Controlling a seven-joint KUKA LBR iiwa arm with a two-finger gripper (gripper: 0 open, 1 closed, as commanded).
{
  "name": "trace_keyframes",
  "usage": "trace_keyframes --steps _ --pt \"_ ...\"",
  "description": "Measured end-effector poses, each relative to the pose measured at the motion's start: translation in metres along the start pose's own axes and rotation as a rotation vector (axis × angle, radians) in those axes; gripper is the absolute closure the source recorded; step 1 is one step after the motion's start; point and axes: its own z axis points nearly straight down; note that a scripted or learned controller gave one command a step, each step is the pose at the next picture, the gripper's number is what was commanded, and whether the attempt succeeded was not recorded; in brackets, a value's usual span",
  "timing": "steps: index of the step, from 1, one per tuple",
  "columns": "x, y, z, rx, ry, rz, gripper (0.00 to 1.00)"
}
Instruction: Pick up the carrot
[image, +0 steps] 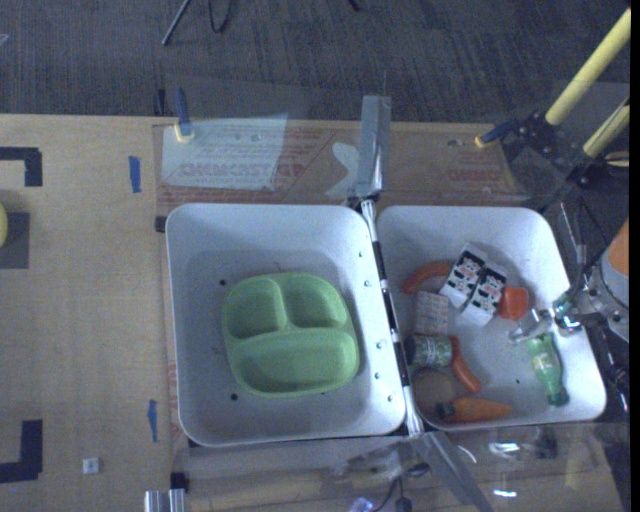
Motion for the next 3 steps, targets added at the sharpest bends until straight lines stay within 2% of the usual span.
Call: trace_keyframes --steps 3 --pt "0.0 0.0 0.0 0.0 0.0 0.0 0.0"
